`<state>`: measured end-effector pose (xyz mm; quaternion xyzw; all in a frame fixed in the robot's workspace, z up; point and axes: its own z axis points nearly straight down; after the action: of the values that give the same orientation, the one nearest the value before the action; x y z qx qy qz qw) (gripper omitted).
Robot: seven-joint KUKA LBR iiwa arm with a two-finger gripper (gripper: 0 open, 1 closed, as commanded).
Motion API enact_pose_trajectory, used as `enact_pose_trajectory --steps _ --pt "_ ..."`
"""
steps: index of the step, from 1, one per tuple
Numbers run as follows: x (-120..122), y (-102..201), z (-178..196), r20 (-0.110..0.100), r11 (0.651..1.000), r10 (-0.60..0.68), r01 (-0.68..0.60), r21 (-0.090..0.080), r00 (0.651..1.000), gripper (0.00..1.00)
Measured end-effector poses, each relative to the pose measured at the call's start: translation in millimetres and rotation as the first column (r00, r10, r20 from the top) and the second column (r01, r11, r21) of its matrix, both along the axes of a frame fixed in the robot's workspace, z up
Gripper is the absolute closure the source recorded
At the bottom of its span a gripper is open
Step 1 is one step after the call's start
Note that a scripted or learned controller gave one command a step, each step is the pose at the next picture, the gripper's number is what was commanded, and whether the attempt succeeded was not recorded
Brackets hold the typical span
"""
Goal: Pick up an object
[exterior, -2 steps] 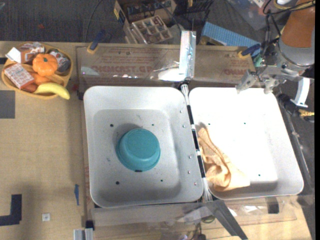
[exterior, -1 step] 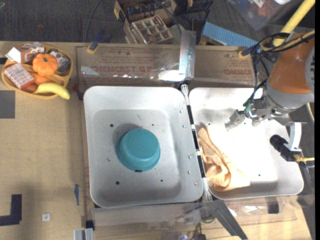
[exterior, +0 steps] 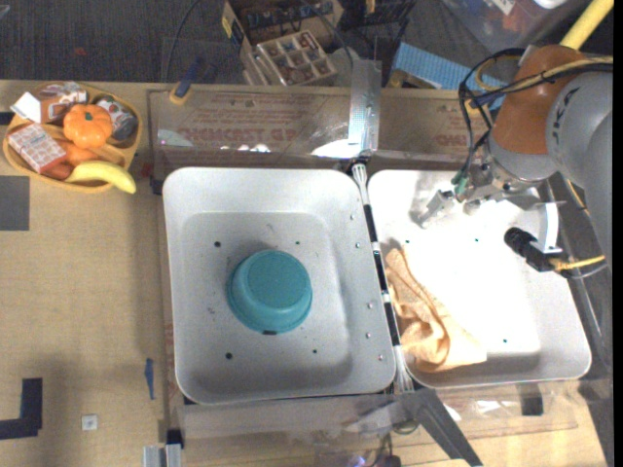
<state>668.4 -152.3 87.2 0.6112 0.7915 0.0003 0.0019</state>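
A teal bowl (exterior: 271,291) lies upside down in the middle of the left bin (exterior: 195,202). A crumpled tan cloth (exterior: 421,309) lies along the left wall of the right bin (exterior: 545,329), reaching toward its front. The arm comes in from the upper right, and its gripper (exterior: 435,205) hangs over the back left part of the right bin. The gripper is well behind the cloth and apart from it. Nothing shows in its grasp.
A black part of the arm with a cable (exterior: 531,245) sticks out over the right bin's right side. A yellow dish of toy fruit (exterior: 73,139) sits at the far left of the bench. Boxes and clutter (exterior: 292,47) stand behind the bins.
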Motion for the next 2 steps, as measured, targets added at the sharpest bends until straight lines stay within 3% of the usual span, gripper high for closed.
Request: enact_pose_trajectory --steps 1,2 --pt "-77.4 9.6 38.5 -0.002 0.997 0.082 -0.082 0.002 0.997 0.00" --pt "-185.9 36.0 31.5 -0.002 0.991 0.135 -0.135 0.002 0.991 0.00"
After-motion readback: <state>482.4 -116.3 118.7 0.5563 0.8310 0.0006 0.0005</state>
